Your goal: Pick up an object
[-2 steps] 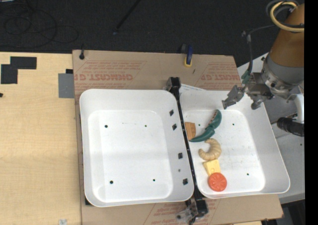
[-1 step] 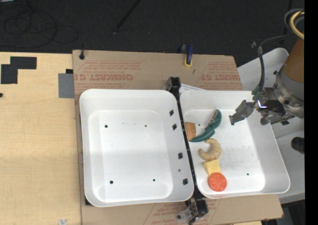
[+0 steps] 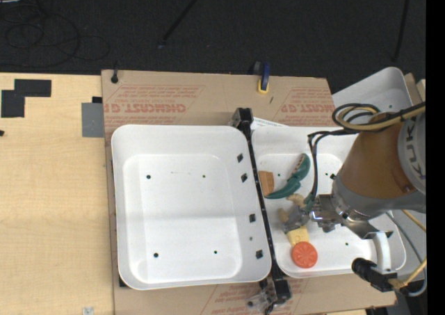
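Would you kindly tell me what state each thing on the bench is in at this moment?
Tool: low in the right bin, among the objects.
Green curved piece: lying in the right bin, ungrasped.
Orange disc: lying flat near the front wall.
Yellow block: resting beside the disc.
Left bin: sitting level.

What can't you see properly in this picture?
- Camera view: the gripper is small and dark, so what lies between its fingers can't be told.
- The arm covers much of the right bin.
- The grey thing under the gripper is too blurred to name.
- The brown block is half hidden by the divider clips.
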Controlling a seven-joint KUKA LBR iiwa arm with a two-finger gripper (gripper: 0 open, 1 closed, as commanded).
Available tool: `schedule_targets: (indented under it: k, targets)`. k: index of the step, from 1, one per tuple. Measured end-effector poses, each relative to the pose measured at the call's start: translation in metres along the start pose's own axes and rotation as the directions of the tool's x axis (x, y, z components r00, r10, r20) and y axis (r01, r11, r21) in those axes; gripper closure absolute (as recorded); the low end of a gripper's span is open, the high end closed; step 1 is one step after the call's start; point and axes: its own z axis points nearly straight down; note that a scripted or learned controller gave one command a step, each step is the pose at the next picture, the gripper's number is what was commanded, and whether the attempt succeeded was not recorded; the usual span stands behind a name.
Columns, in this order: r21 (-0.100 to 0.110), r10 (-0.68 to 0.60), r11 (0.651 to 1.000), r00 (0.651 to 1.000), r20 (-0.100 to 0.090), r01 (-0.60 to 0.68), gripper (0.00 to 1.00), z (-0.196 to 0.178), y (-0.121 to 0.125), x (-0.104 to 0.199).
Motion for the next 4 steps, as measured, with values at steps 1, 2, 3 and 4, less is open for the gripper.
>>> schedule_targets:
  k: [1,2,3,4]
  targets:
    - [-0.014,0.007,1.0,1.0,0.003,-0.007,1.0,-0.018,0.004,-0.003]
    - [-0.037,0.0,0.999,1.0,0.008,0.0,1.0,-0.178,0.006,-0.013]
    - [-0.015,-0.004,1.0,1.0,0.003,0.004,1.0,-0.149,-0.006,0.041]
    - [-0.03,-0.006,1.0,1.0,0.003,0.006,1.0,-0.254,-0.006,0.095]
